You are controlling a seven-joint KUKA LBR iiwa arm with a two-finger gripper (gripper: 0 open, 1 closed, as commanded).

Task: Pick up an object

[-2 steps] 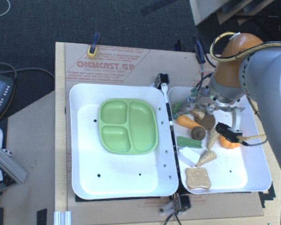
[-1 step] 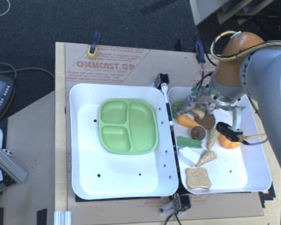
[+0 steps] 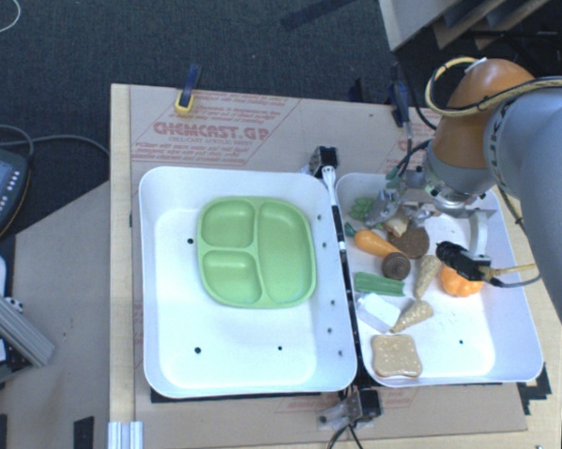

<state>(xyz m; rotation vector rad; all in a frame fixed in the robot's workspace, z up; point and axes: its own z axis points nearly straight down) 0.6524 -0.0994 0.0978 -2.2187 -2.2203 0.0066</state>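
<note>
Lying nearest the camera in the right bin (image 3: 499,357), a slice of toy bread (image 3: 395,355) sits flat by the front rim, just beside the divider between the bins. Behind it a tan cone-shaped piece (image 3: 412,315) points its narrow end up and to the right, resting against a white scrap (image 3: 380,311), and a green strip (image 3: 379,284) lies crosswise, its long axis running left to right. Farther in, a small brown round piece (image 3: 396,265) sits just below a toy carrot (image 3: 378,243), whose long axis runs from upper left to lower right, the tip toward the brown piece. To the right, an orange toy fruit (image 3: 462,283) lies under a black fitting (image 3: 460,258) with a yellow cable. A pale tapered piece (image 3: 427,273) stands between the brown piece and the orange fruit. The left bin (image 3: 161,353) holds a green divided plate (image 3: 258,251), three compartments, set slightly askew with its two small compartments toward the left. At the far end of the right bin the gripper (image 3: 401,218) hangs low over a dark brown disc (image 3: 414,241) and a green leafy piece (image 3: 362,209); whether its fingers are apart or together cannot be told, and nothing is visibly held. Beyond, cardboard (image 3: 221,122) covers the bench, with a yellow clamp (image 3: 185,99) at its far edge.
</note>
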